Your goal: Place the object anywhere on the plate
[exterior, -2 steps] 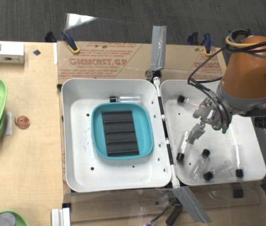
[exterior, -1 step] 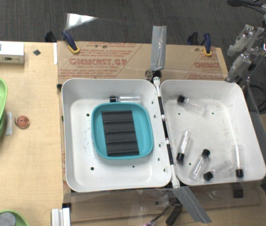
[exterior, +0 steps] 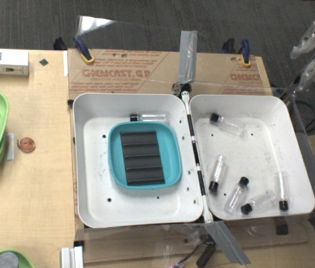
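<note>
Pale, blurred end of the arm [exterior: 312, 49] at the view's upper right edge, slanting down-left.

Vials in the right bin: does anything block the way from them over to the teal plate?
Only the two bins' raised rims, meeting between the vials and the teal plate. A black ridged insert covers the plate's middle, and another vial lies behind it.

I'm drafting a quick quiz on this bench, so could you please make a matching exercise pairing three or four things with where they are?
Things:
1. teal plate
2. vial above the plate
3. five black-capped vials
4. orange clamp

Places:
A. right bin
B. cardboard sheet's back edge
C. middle of left bin
D. left bin's far wall

Pairs: 1-C, 2-D, 3-A, 4-B
</note>
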### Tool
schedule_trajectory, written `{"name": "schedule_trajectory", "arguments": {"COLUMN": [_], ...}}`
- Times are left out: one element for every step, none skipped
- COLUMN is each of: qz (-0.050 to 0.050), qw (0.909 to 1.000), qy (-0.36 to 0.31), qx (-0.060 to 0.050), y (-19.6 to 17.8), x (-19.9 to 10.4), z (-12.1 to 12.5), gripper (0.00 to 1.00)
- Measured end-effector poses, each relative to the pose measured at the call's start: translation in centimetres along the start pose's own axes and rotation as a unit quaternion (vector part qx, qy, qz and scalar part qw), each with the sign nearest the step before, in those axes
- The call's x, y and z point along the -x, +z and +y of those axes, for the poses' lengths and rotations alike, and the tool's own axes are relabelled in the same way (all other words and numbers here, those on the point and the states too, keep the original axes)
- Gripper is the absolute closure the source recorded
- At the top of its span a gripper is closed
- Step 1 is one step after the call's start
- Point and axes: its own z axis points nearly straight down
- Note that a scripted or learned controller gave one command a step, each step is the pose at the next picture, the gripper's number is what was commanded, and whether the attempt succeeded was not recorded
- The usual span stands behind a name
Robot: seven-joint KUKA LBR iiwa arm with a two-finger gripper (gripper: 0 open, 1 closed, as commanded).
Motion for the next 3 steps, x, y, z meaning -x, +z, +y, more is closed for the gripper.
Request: {"name": "schedule_trajectory", "arguments": {"qz": [0.000,-0.002,0.001], "qw": [0.9998,0.9998,1.0000], "qy": [0.022,0.022,0.007], "qx": [0.000,0.000,0.000], "y": [-0.2,-1.2,10.3], "x": [5.2,5.3,2.7], "z": [-6.2,-6.2,-1.6], "gripper": [0.00,1.00,1.00]}}
